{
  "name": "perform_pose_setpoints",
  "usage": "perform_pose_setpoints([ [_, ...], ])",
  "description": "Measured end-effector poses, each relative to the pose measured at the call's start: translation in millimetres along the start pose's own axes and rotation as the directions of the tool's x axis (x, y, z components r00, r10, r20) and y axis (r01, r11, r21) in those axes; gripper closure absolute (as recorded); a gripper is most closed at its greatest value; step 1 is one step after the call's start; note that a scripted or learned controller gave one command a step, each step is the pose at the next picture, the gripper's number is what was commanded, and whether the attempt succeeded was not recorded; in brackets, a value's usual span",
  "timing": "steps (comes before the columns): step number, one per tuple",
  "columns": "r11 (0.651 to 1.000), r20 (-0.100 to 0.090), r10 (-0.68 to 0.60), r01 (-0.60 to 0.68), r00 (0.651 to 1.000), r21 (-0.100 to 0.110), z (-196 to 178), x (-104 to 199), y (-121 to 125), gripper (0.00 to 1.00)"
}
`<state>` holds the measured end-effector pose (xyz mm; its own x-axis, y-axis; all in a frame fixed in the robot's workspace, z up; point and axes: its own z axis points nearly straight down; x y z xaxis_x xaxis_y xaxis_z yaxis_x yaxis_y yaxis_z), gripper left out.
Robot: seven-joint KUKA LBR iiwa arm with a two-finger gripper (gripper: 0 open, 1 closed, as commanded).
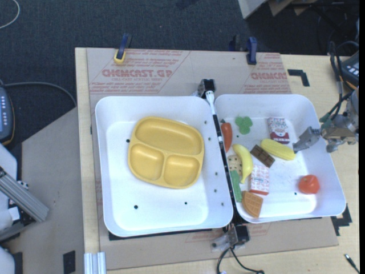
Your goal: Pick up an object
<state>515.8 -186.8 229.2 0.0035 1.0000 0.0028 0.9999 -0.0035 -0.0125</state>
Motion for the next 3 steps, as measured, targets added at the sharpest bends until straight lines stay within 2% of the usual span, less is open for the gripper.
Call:
perform_pose_setpoints([
  [1, 1.000, 0.003, -0.003, 0.003, 1.000, -0.013, -6, 0, 3, 0.00],
  [2, 1.000, 0.000, -0.004, 0.004, 1.000, -0.005, 51, 11, 4, 0.00],
  [3, 1.000, -0.001, -0.002, 0.002, 1.000, -0.004, 111, 7, -5, 0.00],
])
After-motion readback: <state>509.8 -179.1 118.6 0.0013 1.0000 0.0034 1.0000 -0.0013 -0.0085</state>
